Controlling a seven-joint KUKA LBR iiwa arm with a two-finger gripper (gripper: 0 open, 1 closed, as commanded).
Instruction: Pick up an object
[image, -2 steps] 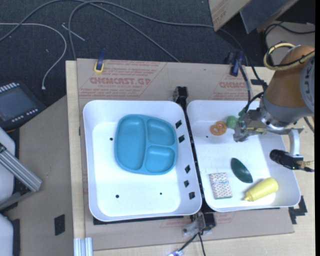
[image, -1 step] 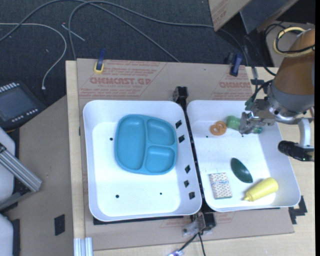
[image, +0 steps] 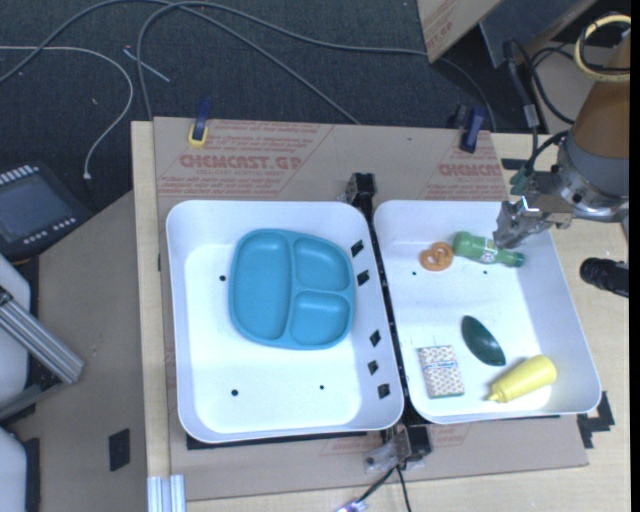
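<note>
Gripper (image: 512, 226) low over right bin (image: 560, 310), fingertips at green bottle (image: 487, 249); finger opening impossible to judge. Orange pretzel (image: 436, 257) just beyond bottle; dark green spoon (image: 484, 340), yellow bottle (image: 522, 379) nearer camera.

A robotics lab: two white bins (image: 280, 420) sit on a cardboard sheet (image: 300, 150) clamped to the tabletop (blue clamps (image: 201, 120) at twelve o'clock), loose cables (image: 120, 60) trail over dark carpet (image: 60, 110), and a robot arm (image: 600, 140) reaches in at two o'clock.
</note>
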